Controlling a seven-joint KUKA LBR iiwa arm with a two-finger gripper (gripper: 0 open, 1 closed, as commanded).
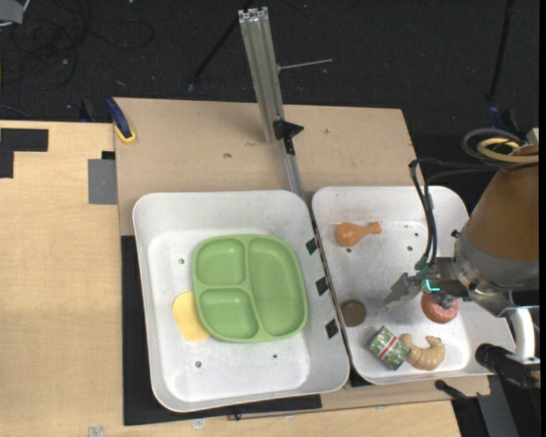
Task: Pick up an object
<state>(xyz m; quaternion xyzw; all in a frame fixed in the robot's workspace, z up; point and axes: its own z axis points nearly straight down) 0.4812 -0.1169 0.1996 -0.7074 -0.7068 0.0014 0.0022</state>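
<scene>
My gripper (420,297) hangs low over the right side of the right bin (391,209), open. One grey finger (399,291) splays out to the left. A red and pink round object (440,309) lies just right of that finger, under the gripper's other side and partly hidden by it; nothing shows it being held. Near the bin's front lie a tan croissant-shaped piece (426,352) and a green can-like object (385,347), touching each other. A brown round object (352,313) sits by the left wall. Toward the back lies an orange drumstick-shaped toy (355,233).
The left bin (155,217) holds a green divided plate (250,287) with a yellow object (188,318) tucked under its left edge. A metal post (264,71) rises behind the bins. A black cable (425,215) runs down to the wrist.
</scene>
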